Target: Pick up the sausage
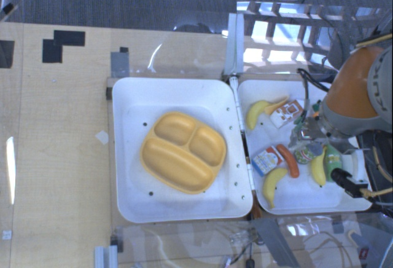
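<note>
Pick not done, I judge: sausage [288, 160] lies in the bin [319, 199], just left-below my gripper [305, 135]. Grip state: cannot tell.

The shallow plastic bin on the left [123, 156] is white, and so is the shallow plastic bin on the right [307, 198]. The divided plastic plate with three sections [183, 151] is all yellow. The small curved sausage [287, 160] is red-orange. Three curved bananas are yellow: one near the top [258, 113], one at the bottom [274, 185] and one at the right [317, 168]. The small snack packet [266, 161] is blue, white and red. The flat carton [286, 114] is white with brown. The small bottle [332, 163] is green. The flat wooden counter [55, 150] is pale tan with black square marks. The big round robot arm [359, 85] is grey with orange.
</note>
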Action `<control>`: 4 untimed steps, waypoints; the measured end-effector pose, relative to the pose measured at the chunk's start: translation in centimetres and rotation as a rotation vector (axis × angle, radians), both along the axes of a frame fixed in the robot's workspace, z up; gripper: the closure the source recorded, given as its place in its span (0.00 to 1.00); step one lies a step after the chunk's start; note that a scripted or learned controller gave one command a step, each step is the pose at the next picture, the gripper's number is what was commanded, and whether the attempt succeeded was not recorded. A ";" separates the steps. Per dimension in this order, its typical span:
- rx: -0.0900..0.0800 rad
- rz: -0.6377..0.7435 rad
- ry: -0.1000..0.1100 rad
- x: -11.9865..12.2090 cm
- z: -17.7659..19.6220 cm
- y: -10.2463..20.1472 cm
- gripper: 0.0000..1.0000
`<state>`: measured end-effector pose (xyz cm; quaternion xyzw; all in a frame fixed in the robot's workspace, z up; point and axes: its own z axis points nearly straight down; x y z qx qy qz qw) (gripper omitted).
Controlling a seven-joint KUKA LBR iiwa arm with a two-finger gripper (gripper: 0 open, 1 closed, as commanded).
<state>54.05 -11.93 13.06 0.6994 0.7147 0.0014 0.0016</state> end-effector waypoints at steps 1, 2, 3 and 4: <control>0.002 -0.232 -0.001 -0.3 5.5 6.4 1.00; 0.001 -0.232 -0.001 -0.3 5.5 6.4 0.00; 0.001 -0.261 0.000 -0.5 -1.4 4.4 0.00; 0.003 -0.239 -0.008 -0.8 -4.1 2.9 0.00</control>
